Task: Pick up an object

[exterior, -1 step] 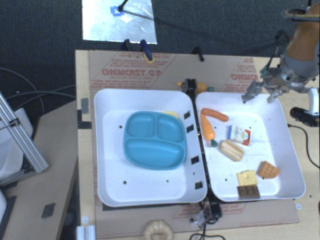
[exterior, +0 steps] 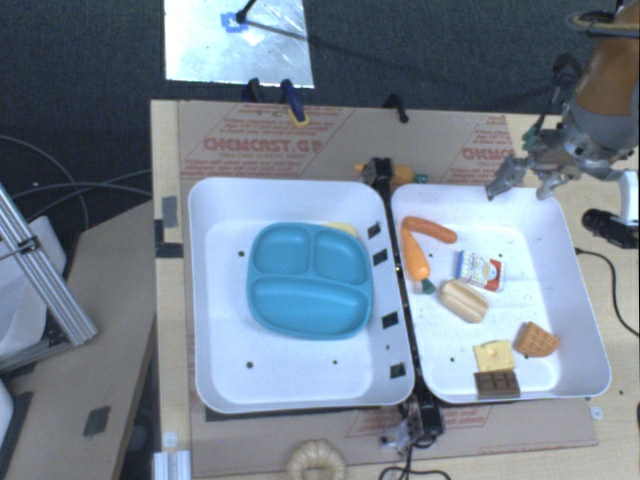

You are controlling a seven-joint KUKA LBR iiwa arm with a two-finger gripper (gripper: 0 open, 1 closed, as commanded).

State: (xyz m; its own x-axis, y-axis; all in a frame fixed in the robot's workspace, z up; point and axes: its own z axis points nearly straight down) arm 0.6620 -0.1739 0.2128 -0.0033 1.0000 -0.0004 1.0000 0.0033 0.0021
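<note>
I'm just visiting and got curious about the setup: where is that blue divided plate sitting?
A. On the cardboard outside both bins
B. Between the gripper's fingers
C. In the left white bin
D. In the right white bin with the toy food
C: the blue divided plate lies flat in the left white bin, while the toy food, such as the carrot, is in the right white bin.

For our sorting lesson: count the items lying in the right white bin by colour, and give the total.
Orange: 3, a sausage, a carrot, a waffle piece
Tan: 1, a bread roll
Yellow: 1, a cheese square
Brown: 1, a chocolate bar
White and red: 1, a small packet
Total: 7
</note>
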